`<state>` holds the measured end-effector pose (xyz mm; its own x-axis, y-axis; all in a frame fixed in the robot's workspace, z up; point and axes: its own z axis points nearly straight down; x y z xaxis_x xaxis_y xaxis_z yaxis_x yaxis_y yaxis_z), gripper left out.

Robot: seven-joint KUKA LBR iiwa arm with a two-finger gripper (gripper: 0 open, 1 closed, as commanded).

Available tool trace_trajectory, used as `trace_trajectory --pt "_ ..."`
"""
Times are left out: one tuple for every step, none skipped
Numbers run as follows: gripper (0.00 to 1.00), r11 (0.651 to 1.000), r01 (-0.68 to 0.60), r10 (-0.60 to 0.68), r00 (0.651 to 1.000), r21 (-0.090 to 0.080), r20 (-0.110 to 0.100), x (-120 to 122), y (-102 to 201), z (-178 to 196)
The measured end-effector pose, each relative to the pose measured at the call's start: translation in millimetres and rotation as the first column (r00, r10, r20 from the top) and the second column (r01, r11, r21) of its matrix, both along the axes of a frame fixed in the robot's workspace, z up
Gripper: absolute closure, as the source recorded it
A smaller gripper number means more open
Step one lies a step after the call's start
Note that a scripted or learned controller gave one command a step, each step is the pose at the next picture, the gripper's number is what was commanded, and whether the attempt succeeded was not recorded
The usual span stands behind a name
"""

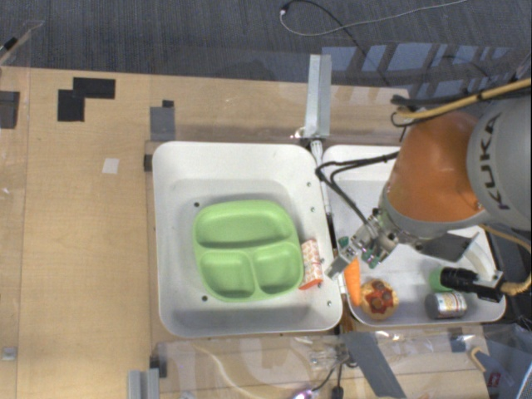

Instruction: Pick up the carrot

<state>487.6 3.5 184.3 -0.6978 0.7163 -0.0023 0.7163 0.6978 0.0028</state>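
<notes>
Camera view: my hand (356,254) hangs low in the right bin (416,160), right at the top end of the carrot (353,283). Carrot lies near the bin's left wall, beside a pizza slice (379,298), not lifted. Can't tell the hand's state. Angle looks set for a grasp from above. Green tray (247,249) sits in left bin (174,223).

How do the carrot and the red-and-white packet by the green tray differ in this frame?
The carrot is plain orange and tapered; the packet is white with red markings and blockier. The carrot lies in the right bin, just below the gripper; the packet lies in the left bin, against the green tray. Both are small and lie roughly lengthwise near the divider.
</notes>
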Motion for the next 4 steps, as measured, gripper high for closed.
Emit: trace_trajectory --pt "1.00 1.000 -0.001 0.001 1.000 0.001 0.008 2.5 1.1 11.7" --pt "1.00 0.909 0.418 -0.418 0.909 0.002 0.001 27.1 38.4 94.7" --pt "0.00 0.909 0.418 -0.418 0.909 0.002 0.001 27.1 38.5 94.6" --pt "0.00 0.932 0.362 -0.362 0.932 0.001 -0.001 -0.2 17.2 31.8"
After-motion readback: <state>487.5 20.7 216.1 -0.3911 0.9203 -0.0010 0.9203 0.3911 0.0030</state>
